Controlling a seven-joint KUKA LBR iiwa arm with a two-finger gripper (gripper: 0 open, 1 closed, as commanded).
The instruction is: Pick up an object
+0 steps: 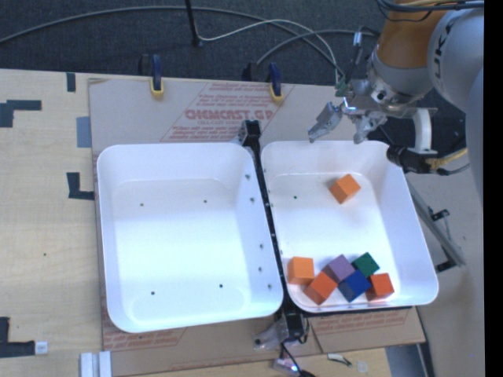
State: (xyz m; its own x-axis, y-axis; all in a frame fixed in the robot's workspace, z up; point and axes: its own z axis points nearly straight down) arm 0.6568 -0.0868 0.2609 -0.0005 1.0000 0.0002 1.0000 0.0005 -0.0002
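Overhead, the end effector (343,126) hangs spread and bare above the right bin's (409,210) far rim, beyond the lone orange cube (344,188).

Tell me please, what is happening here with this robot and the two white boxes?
A grey and orange KUKA arm reaches in from the right, and its gripper hangs open above the far rim of the right bin, holding nothing. One orange cube lies alone just below it. A cluster of cubes in orange, red, purple, blue and green sits at the near edge of that bin. The left bin stands beside it. Nothing has been picked up yet.
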